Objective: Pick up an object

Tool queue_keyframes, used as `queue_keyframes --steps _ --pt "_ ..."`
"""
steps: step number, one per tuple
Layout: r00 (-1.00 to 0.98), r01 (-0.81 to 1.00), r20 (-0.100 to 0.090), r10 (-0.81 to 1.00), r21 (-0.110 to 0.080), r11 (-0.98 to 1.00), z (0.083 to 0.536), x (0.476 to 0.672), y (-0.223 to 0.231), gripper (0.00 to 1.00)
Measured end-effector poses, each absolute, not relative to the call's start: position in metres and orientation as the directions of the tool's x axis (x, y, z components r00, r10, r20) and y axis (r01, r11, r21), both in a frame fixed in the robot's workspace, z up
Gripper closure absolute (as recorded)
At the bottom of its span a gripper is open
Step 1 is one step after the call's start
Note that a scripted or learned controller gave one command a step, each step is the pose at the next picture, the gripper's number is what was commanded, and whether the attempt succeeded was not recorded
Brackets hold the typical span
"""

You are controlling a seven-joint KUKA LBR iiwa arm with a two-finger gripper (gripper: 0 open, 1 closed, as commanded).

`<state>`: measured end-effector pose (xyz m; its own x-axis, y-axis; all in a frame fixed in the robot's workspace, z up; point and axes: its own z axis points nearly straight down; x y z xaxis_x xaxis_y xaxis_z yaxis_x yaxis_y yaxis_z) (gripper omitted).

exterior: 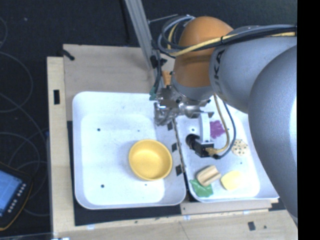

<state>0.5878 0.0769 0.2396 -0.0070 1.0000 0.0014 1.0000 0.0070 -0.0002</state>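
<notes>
A yellow bowl [150, 159] sits upright in the left bin [100, 134], near its right wall. My gripper [161, 116] hangs over the far right part of that bin, just beyond the bowl's far rim and apart from it. No object shows under the gripper. The right bin [252, 171] holds a purple piece [217, 129], a pale dotted piece [240, 147], a tan cylinder [207, 174], a green piece [201, 188] and a yellow lump [231, 180]. The arm hides much of the right bin's far half.
The wall between the two bins [181, 169] runs just right of the bowl. A grey post [140, 24] stands at the back, close to the wrist. The wooden bench edge [57, 134] frames the bins on the left.
</notes>
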Motion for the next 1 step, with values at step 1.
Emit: queue_keyframes --steps 1 --pt "-0.003 1.000 0.002 1.000 0.000 0.003 0.2396 0.5880 0.0747 0.00"
